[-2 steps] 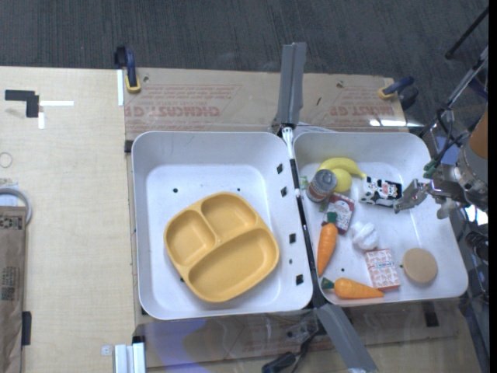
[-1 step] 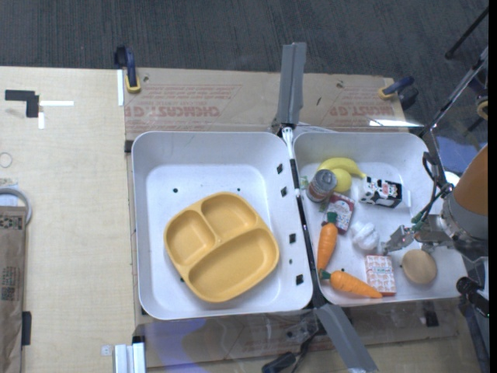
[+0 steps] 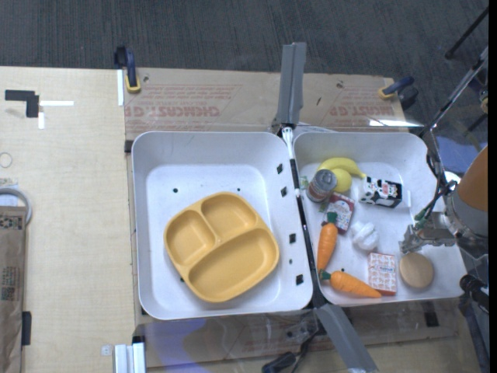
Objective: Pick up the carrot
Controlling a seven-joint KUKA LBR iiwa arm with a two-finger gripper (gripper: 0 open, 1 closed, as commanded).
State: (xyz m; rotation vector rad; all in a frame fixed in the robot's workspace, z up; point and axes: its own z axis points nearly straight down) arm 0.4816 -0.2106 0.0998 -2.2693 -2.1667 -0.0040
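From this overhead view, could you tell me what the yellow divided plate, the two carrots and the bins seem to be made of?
Yellow divided plate: probably moulded plastic, with an even colour and a soft sheen.
Upright carrot and lying carrot: likely toy plastic or rubber, with uniform orange bodies and neat green tips; I cannot tell which.
Left bin and right bin: seemingly thin white plastic, with glossy, rounded walls.
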